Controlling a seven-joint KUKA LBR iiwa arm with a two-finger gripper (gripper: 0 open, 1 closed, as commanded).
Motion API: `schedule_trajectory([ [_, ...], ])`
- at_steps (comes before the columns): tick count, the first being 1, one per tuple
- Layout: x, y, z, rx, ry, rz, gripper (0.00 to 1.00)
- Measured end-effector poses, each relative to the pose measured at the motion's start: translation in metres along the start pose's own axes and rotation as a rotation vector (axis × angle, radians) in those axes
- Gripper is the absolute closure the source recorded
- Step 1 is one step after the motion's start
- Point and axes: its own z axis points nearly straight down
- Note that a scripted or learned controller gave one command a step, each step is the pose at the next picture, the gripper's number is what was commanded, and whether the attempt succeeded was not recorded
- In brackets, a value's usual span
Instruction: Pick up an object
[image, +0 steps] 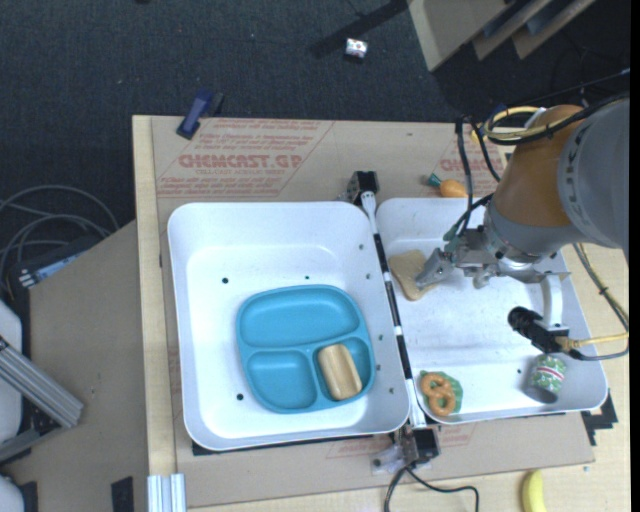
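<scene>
Gripper (437, 272) tips blurred against tan piece (405, 272)

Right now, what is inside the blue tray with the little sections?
The blue tray sits in the left bin. Its right-hand small section holds a tan bread roll. The other sections show bare blue. Whatever lies under the roll is covered.

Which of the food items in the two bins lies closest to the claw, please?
The tan slice at the right bin's left wall, beside the claw; the pretzel and bread roll lie farther off.

High slanted view over bins (190, 300)
</scene>
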Motion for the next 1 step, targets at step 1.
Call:
schedule_trajectory([
  [1, -0.0004, -0.0146, 0.0344, 0.0, 0.0, 0.0, 0.0],
])
